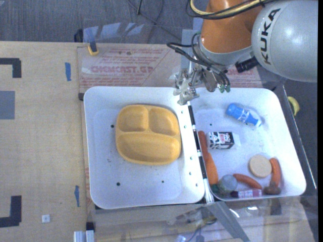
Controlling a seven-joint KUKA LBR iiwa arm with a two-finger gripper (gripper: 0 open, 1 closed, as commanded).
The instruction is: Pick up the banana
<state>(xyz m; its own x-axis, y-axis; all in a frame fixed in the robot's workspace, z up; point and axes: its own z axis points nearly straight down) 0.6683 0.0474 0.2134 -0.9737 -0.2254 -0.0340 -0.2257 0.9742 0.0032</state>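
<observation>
- Where the wooden table spreads across the view, it carries two shallow white bins side by side, with a cardboard sheet printed in red lettering lying behind them.
- The arm, grey with an orange band, reaches in from the upper right and hangs over the back of the right bin.
- The left bin holds one thing, a yellow compartment tray, lying bottom up near its middle.
- The right bin holds the small items, most of them gathered at its near end.
- The pincer hovers over the back rims where the two bins meet. I cannot tell whether it is open or closed, or whether it has hold of anything.
- An orange carrot lies lengthwise along the right bin's left wall.
- A blue bottle lies tilted near the back of the right bin, apart from the rest.
- A black-and-white carton sits just beside the carrot.
- A round tan biscuit lies near the front, between two sausages.
- A yellow banana-like piece shows just outside the right bin's right rim, below the arm. It is too small to say for certain that it is the banana.
</observation>
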